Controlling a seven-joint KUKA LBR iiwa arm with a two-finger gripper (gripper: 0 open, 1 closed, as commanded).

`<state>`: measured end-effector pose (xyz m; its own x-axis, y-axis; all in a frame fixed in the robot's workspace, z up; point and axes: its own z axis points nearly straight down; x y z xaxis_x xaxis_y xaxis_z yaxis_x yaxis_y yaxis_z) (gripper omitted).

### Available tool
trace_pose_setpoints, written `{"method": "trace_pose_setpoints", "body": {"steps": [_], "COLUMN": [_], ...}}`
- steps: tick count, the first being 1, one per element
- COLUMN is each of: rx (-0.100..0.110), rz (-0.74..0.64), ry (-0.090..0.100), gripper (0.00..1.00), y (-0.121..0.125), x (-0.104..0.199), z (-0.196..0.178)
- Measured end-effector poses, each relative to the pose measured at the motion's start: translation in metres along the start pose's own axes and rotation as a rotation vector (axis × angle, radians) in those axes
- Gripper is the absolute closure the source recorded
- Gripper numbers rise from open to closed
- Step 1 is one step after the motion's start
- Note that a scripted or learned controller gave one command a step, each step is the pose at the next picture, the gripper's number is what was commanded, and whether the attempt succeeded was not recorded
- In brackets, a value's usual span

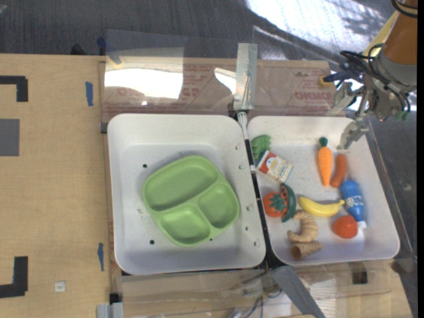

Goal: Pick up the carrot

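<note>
The arm [401,42] enters from the upper right corner, its orange band at the frame's edge. Below it the wrist carries dark cabling. The gripper [354,132] hangs down and to the left, one pale finger [349,136] visible, nothing seen between them.

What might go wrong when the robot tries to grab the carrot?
The orange carrot with a green top lies right against a reddish-brown sausage-shaped toy in the right white bin, so the end effector might pinch both or take the wrong one. The blue bottle and yellow banana lie near the carrot's lower end, so a missed grab could bump them.
</note>
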<state>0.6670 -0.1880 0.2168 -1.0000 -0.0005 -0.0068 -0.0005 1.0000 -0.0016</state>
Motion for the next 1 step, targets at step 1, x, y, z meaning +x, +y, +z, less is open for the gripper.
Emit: {"method": "trace_pose_setpoints", "body": {"steps": [1], "rx": [0.001], "rz": [0.079], "ry": [0.001], "gripper": [0.00], "y": [-0.0078], "x": [-0.0006], "z": [0.1163]}}
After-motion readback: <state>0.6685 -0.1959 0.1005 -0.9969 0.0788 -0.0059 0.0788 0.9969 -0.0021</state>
